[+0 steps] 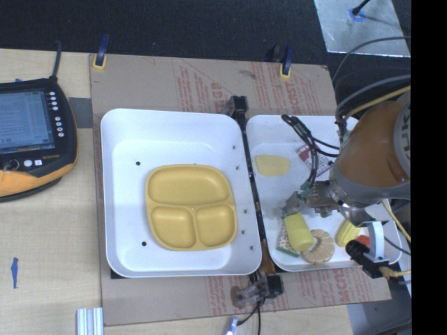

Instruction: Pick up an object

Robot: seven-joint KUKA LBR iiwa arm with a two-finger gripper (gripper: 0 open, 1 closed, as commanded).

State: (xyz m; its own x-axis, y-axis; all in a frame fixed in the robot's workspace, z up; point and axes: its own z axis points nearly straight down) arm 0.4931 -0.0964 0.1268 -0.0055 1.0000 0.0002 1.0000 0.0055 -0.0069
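Jaws low in right bin, yellow block just below

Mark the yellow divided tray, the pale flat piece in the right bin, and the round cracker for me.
yellow divided tray (190, 206): camera view, on the ridge where its compartments meet.
pale flat piece (272, 165): camera view, its middle.
round cracker (320, 247): camera view, its top face.

A black-and-orange handheld control pendant with a lit screen lies on the pale wooden tabletop, left of the brown cardboard sheet held by two blue clamps.
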